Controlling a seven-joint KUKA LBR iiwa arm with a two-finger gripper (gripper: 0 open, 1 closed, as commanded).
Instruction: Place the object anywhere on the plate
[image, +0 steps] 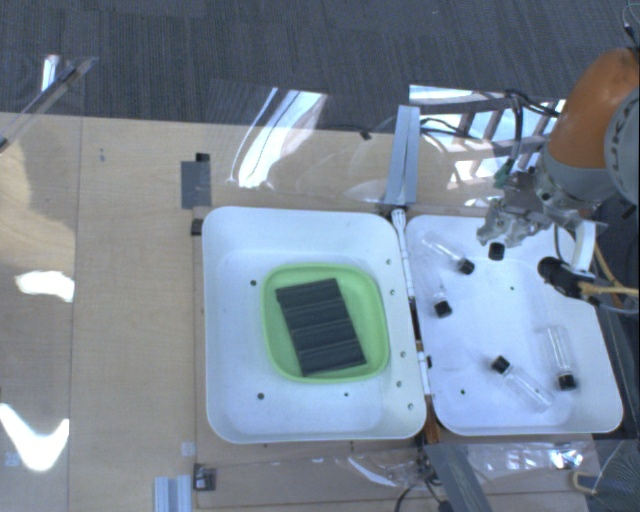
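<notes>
My bench (100, 300) looks like pale matt wood. Both bins (230, 400) are smooth white plastic, the plate (275, 300) glossy green plastic, its dark slab (320, 327) ribbed and matt. The vials (557, 348) look clear, glassy, black-capped.

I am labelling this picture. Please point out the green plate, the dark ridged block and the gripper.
green plate (373, 320): camera view, its right rim.
dark ridged block (319, 327): camera view, its top face.
gripper (497, 237): camera view, between the fingertips.
</notes>
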